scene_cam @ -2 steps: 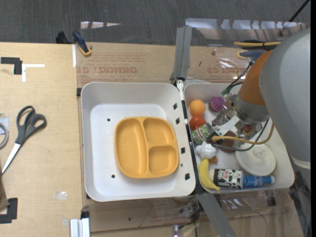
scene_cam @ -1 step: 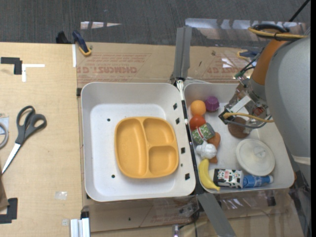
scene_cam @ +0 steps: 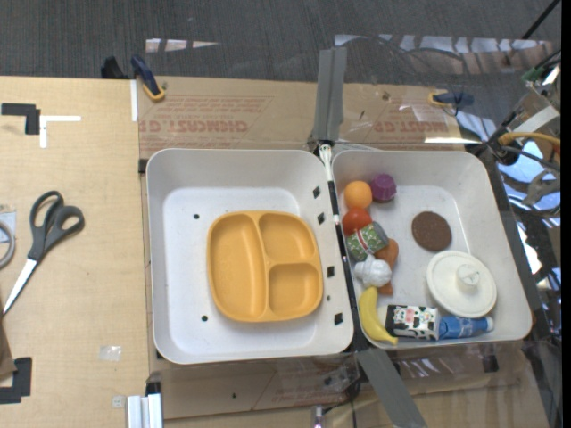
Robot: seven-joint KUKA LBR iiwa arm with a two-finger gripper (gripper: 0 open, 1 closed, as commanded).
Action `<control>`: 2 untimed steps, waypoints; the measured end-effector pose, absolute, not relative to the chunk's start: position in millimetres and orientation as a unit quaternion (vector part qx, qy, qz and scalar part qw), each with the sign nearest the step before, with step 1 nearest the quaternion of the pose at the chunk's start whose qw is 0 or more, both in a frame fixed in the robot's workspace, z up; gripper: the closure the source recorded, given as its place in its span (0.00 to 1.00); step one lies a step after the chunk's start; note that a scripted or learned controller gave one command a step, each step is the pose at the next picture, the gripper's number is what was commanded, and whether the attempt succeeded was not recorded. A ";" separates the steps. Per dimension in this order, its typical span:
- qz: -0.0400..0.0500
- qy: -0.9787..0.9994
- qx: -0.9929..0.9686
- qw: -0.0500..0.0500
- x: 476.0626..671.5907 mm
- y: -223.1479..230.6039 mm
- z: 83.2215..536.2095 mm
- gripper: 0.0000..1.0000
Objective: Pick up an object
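toys [scene_cam: 375, 239]: piled along the right bin's [scene_cam: 486, 194] left wall
tray [scene_cam: 265, 265]: in left bin [scene_cam: 169, 239]
gripper: can't tell its state

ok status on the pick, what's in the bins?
Nothing picked yet. Right bin crowded: banana, orange ball, brown disc, white lid, all lying loose. Left bin holds yellow divided tray. Scissors on bench, outside bins.

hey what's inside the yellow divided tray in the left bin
All three compartments of the yellow tray show bare yellow plastic. The bin floor directly beneath the tray is covered, so that part cannot be seen.
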State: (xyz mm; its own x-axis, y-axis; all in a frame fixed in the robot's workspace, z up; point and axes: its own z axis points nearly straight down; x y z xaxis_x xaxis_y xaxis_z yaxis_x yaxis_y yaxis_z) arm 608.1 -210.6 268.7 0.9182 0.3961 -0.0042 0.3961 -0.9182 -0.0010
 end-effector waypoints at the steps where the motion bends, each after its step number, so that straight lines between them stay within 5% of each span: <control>1: 0.002 -0.244 -0.970 0.001 598.2 -179.1 107.6 0.00; 2: 0.002 -0.172 -0.985 0.001 563.1 -107.2 91.2 0.00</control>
State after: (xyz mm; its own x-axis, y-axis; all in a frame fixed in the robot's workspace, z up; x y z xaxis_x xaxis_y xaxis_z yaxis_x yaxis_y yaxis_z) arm 563.1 -107.2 91.2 0.9405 0.3398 -0.0029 0.3398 -0.9405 -0.0022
